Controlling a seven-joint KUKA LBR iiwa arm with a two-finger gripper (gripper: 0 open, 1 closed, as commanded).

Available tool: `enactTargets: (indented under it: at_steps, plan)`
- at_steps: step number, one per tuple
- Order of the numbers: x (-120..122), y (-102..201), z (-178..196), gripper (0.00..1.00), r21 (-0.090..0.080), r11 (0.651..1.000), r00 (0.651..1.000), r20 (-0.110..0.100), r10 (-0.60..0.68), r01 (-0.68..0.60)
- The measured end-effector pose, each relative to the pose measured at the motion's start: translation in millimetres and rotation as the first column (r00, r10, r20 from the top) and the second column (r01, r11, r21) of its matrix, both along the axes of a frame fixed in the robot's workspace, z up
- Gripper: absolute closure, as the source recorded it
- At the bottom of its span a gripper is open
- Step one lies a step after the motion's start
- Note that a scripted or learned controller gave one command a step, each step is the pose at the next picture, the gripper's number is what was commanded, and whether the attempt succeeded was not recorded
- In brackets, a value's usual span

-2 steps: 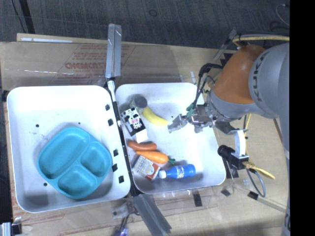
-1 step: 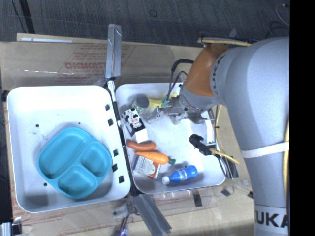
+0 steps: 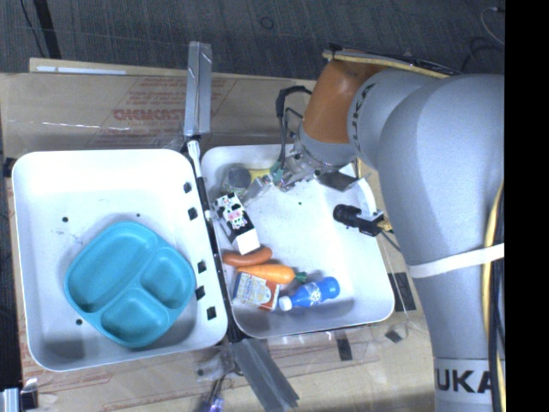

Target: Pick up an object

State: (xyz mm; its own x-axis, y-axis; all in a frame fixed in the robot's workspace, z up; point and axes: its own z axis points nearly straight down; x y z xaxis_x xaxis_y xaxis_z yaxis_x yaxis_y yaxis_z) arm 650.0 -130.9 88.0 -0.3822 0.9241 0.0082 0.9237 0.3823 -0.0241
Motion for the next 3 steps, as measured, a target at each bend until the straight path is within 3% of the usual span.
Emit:
enactTargets:
  at_steps: [1, 2, 3]
  plan:
    - [-2.4, 17.0, -0.9, 0.00, -0.002, 0.980, 0.980, -0.010, 0.200, -0.200]
    - [-128.8, 19.4, 23.8, 0.00, 0.002, 0.985, 0.985, 0.023, 0.170, -0.170]
    - [-128.0, 19.9, 33.6, 1.00, 0.003, 0.985, 0.984, 0.023, 0.175, -0.175]
